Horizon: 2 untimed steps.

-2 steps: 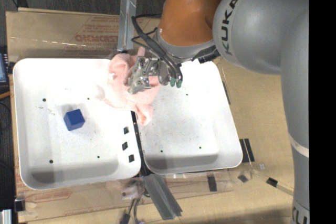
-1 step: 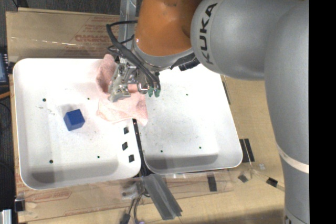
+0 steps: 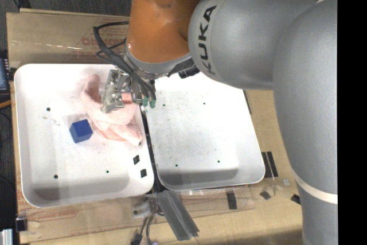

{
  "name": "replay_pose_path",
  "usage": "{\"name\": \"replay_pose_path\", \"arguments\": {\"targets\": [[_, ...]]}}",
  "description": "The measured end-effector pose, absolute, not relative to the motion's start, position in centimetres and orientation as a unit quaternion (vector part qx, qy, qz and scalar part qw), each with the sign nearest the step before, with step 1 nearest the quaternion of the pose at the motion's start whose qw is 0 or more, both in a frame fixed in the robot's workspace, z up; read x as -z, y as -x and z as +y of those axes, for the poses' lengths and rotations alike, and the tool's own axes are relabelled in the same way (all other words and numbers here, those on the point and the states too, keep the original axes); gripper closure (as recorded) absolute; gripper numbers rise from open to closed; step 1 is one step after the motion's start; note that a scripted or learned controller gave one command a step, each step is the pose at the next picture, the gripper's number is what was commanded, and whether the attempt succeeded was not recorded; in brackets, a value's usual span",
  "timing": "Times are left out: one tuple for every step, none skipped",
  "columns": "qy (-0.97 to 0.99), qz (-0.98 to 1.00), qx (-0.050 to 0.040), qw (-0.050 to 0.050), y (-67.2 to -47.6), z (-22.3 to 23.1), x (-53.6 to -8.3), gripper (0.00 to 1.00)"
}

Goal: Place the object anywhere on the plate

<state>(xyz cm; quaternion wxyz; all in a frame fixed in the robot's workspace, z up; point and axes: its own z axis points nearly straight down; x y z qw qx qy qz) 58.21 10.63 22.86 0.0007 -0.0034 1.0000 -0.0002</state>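
- Blue cube [image 3: 81,131], small and foam-looking, sits on the floor of the left bin [image 3: 34,181], roughly at its middle, a little toward the left wall; I take it for the object to be moved
- Just beside the cube, on its right, lies a pale pink plate [image 3: 117,126], translucent and rumpled-looking, spreading from the bin's far middle down toward its right wall; cube and plate look close but I can't say they touch
- Gripper [image 3: 117,101] hangs over the far part of the plate, near the bin's right wall, and not over the cube; whether it is spread or closed I cannot tell from here, and nothing blue shows in it
- Orange band and the big grey arm [image 3: 252,31] loom above, covering the far end of the right bin [image 3: 218,172]
- My read: the pick hasn't happened yet; to do it well the tool should shift toward the left wall until centred on the cube, come straight down without dragging the plate, close across two flat faces, then lift and carry the short hop right
- Release low over the plate's middle so the cube doesn't bounce off
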Motion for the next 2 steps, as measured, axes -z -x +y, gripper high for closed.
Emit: {"name": "replay_pose_path", "arguments": {"targets": [[0.005, 1.000, 0.0008, -0.001, -56.15, 15.41, -23.08, 1.00], [0.004, 1.000, 0.0007, -0.001, -56.15, 15.40, -23.08, 0.00]]}}
